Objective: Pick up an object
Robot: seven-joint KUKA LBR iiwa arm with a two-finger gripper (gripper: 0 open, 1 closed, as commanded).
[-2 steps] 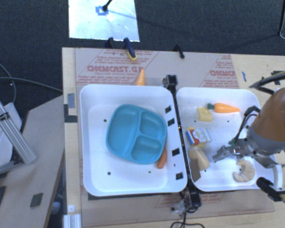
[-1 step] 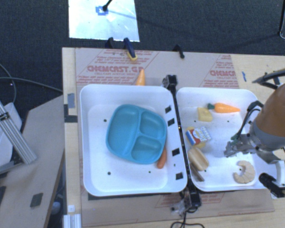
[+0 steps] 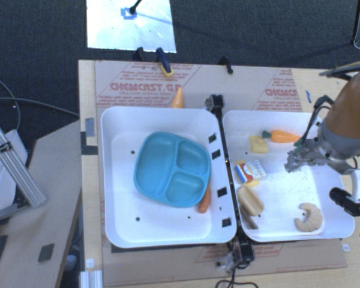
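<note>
The gripper [image 3: 299,159] hangs over the right bin [image 3: 336,230], near its right side, and I cannot tell from this view if it is grasping anything. No object is seen between its tips. The nearest things lie to its left and on the near side of it: a small striped packet [image 3: 250,171] to the left in the middle of the bin, a croissant [image 3: 309,217] on the near side, and a bread roll [image 3: 250,200] at the near left of the bin. On the far side, a carrot [image 3: 282,137] and a yellow cheese piece [image 3: 258,144] lie close to each other, a little apart from the gripper. The left bin [image 3: 123,221] holds a blue divided plate [image 3: 172,168], and a second small carrot [image 3: 204,200] lies against its near right edge.
</note>
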